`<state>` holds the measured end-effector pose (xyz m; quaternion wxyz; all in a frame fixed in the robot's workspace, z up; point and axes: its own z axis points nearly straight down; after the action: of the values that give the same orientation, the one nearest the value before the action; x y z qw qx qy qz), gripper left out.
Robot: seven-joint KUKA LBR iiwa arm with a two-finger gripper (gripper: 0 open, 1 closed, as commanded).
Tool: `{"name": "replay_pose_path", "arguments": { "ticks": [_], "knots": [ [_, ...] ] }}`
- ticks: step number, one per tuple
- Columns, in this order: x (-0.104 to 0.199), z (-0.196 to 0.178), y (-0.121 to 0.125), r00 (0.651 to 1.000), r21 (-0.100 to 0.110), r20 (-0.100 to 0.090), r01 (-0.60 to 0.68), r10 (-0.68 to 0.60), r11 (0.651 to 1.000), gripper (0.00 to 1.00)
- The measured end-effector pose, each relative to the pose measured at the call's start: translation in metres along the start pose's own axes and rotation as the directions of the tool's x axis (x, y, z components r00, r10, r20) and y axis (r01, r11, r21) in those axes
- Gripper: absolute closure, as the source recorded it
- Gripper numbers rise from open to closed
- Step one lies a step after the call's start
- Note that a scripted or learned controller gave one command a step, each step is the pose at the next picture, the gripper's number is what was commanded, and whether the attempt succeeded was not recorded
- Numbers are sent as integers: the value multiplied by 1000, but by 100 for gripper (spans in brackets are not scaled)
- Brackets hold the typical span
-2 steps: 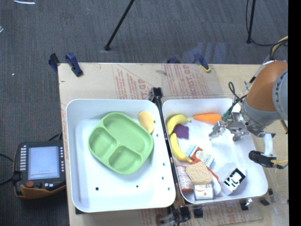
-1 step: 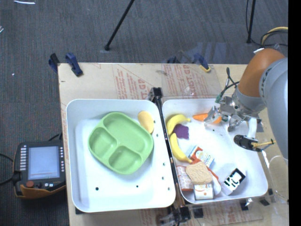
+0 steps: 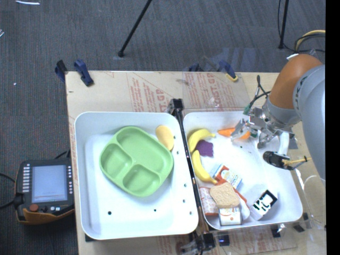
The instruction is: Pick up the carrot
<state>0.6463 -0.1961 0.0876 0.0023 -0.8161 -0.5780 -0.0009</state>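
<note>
Green, the divided plate (image 3: 137, 161) fills our left bin (image 3: 85, 195); in the right bin (image 3: 287, 195) a banana (image 3: 196, 152) curves at the carrot's eight o'clock. We see the carrot (image 3: 234, 133) lying nine-to-three, its three o'clock end pinched in the gripper (image 3: 245, 130).

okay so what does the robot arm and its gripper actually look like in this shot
The arm is a thick, rounded grey body with a broad orange band above the wrist. Thin dark cables loop from the wrist down toward the gripper, a small cluster of silvery metal and black parts with a touch of green. A black cylindrical part with a yellowish tip sticks out just below it. A yellow cable arcs behind the arm.
</note>
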Motion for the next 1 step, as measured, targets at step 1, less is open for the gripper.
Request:
{"name": "replay_pose_path", "arguments": {
  "ticks": [1],
  "knots": [
    [-1, 1, -2, 990, 8, -5, -142, 142, 990, 0]
  ]
}}
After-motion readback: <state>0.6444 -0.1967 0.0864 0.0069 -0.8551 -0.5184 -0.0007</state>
